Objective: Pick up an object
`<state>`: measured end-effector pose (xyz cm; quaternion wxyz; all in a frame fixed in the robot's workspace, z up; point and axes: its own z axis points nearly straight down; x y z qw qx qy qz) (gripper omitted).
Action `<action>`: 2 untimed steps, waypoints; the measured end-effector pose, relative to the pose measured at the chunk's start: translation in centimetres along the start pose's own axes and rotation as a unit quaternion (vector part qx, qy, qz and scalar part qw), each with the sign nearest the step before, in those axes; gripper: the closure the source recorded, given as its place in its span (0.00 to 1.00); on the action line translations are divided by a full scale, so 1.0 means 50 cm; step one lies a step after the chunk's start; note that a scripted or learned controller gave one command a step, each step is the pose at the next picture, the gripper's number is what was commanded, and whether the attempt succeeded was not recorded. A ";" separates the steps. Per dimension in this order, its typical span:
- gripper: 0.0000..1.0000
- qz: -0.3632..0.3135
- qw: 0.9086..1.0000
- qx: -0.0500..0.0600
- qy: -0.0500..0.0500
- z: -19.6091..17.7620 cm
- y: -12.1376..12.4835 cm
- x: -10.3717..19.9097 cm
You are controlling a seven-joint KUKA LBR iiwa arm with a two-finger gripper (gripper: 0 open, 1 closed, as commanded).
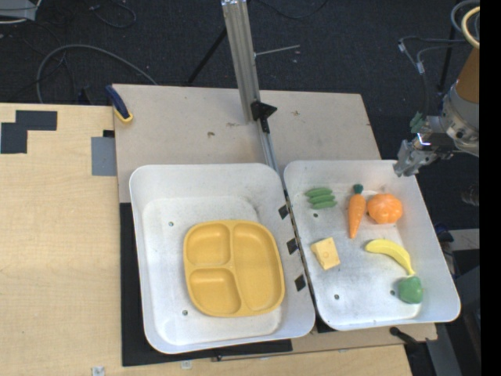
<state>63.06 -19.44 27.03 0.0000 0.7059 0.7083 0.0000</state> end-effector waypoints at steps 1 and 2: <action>1.00 -0.001 1.000 0.002 0.001 0.012 -0.016 0.113; 1.00 -0.001 1.000 0.002 0.001 0.009 -0.024 0.225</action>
